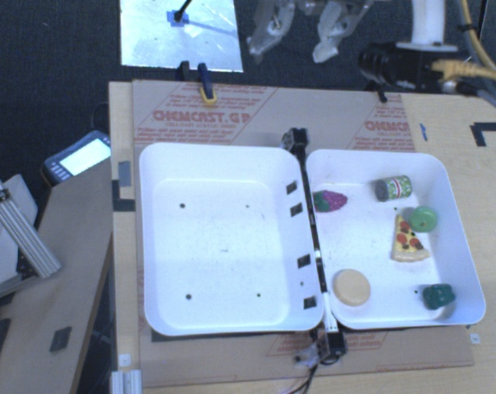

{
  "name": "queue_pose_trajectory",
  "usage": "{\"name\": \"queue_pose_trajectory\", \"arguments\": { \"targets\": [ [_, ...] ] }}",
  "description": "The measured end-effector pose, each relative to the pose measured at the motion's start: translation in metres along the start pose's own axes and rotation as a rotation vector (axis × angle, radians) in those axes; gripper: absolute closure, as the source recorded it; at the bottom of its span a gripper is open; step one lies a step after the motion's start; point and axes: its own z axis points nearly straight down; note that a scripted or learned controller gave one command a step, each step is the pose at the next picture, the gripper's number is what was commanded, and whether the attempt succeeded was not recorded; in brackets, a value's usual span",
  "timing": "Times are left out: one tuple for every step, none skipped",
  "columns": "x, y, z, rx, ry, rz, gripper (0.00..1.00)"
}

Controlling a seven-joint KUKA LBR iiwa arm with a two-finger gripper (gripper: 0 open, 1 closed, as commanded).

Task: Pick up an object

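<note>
Likely light, rigid toy food throughout the right bin (pixel 457 220), so little grip force needed. Easiest candidate probably the small can (pixel 393 188), lying on its side near the far wall: green label, grey end, stiff and round, best pinched across the body, though apt to roll if nudged off-centre. Pizza slice (pixel 409 240) flat and thin, hard to get fingers under; better taken by the edges. Just beside it, touching or nearly so, a green round piece (pixel 422 219), smooth and maybe slippery. Purple grape-like cluster (pixel 331 200) close to the divider, bumpy, decent purchase. Tan disc (pixel 351 287) near the front, low and wide, awkward for a narrow pinch. Dark green lump (pixel 438 296) in the near right corner, crowded by the wall. Left bin (pixel 149 245) alongside on the tabletop (pixel 445 121). End effector (pixel 301 35) high beyond the bins, pale fingers spread apart, nothing between them.
</note>
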Motion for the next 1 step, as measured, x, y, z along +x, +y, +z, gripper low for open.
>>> {"name": "queue_pose_trajectory", "arguments": {
  "targets": [
    [0.0002,0.0003,-0.0116,-0.003,0.001,-0.002,1.0]
  ]
}}
